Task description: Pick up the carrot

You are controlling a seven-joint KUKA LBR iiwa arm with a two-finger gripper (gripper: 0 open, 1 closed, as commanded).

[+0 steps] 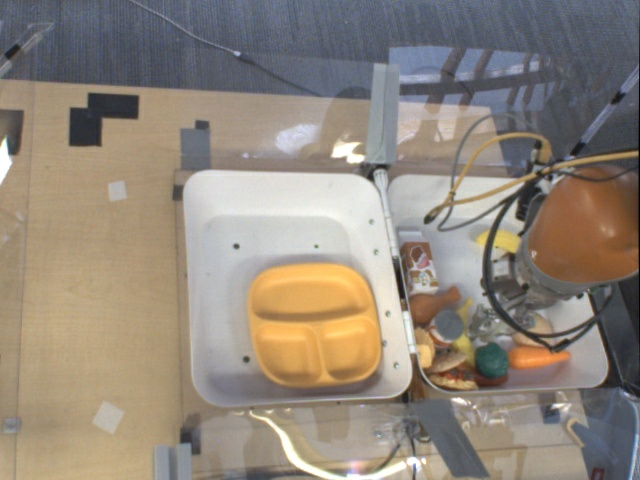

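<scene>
Just below and slightly right of the end effector (510, 313): one small orange plastic carrot (538, 359), lying flat on the floor of the right-hand shallow white bin (600, 368), near that bin's front wall.

Long axis: roughly level across the view, running left to right, with the tip pointing right and a slight rise that way. Its blunt left end sits just beside a round green-and-red toy vegetable (490, 360).

End effector: hangs beneath the arm's orange wrist band (585, 223), mostly covered by it and by looped black and yellow cables (480, 183); whether it is set wide, narrow or holding anything cannot be told.

Neighbours to the left of the end effector: brown toy drumstick (436, 303), a grey disc-shaped piece (450, 324), small printed carton (421, 266).

Judgement: the coming move turns on a short shift toward the front wall, with the closing direction set across the carrot's long axis.

Left-hand white bin (215, 213) with yellow compartment tray (315, 323): well apart, not involved.
</scene>
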